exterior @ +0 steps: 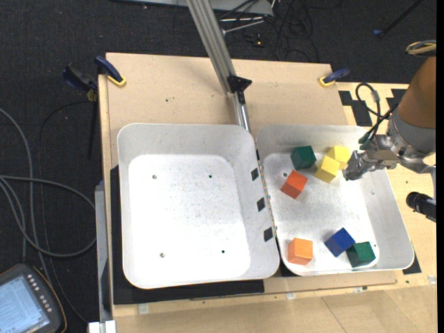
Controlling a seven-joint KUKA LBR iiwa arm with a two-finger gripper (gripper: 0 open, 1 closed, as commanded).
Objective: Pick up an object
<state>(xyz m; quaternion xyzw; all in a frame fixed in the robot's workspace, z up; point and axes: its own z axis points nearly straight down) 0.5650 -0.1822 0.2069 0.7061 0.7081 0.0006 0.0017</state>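
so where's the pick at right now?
Nothing is lifted: all seven blocks lie in the right bin. In hand: the gripper is low in that bin beside the two yellow blocks; a grasp isn't visible. Left: grip one and raise it.

No words, labels, brands or numbers can be read anywhere; the lit screen (21, 304) left of the bench (180, 89) is too blurred to make out.
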